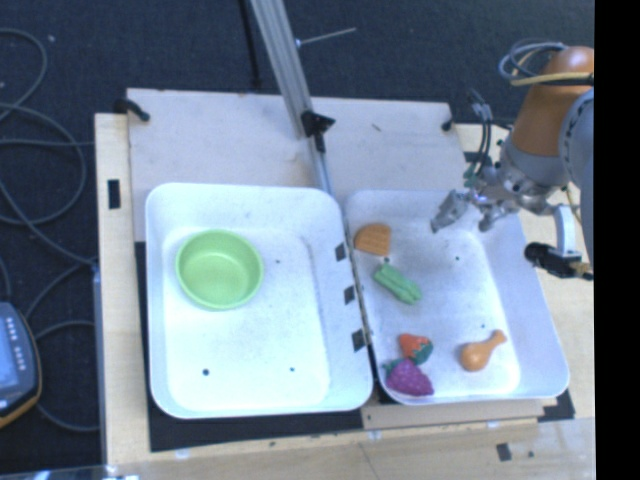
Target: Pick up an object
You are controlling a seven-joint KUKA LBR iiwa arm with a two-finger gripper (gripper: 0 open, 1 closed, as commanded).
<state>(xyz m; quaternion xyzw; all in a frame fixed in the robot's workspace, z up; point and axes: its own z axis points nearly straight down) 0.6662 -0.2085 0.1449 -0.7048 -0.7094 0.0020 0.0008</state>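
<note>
Gripper (466, 213) spread, nothing between fingers, over right bin (520, 298) top edge. Green toy cucumber (398, 284) lies diagonal, long axis upper-left to lower-right.

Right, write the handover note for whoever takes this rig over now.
Gripper: open, holding nothing, above the back of the right bin.
Right bin holds: orange piece at the back left, green vegetable mid-left, red-and-green piece and purple grapes at the front left, orange drumstick at the front right.
Left bin: green bowl.
Done: nothing picked.
Left: choose an object, descend, grasp, lift.
</note>
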